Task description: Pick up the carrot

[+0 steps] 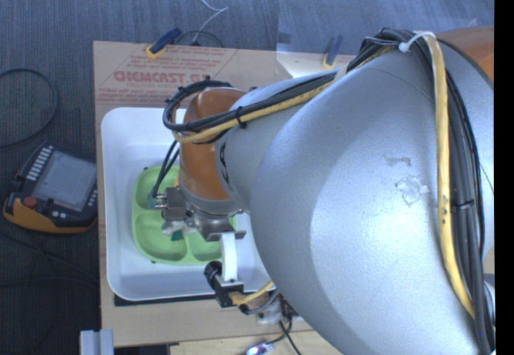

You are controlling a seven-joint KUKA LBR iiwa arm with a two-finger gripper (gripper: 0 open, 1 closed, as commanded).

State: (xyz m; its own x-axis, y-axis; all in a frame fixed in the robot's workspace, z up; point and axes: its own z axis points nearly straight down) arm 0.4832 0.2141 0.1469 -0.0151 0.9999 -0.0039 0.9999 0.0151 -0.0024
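Green tray (148, 221), left of frame centre: my gripper (186, 234) hovers over it, possibly approaching; finger state indeterminable; next, locate carrot.

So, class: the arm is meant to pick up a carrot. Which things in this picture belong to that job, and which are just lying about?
Part of the job:
- robot arm
- white bin it reaches into
- green tray under the wrist
No carrot can be made out; the arm covers much of the bin.

Lying about:
- handheld controller on the floor
- cardboard sheet
- clamps
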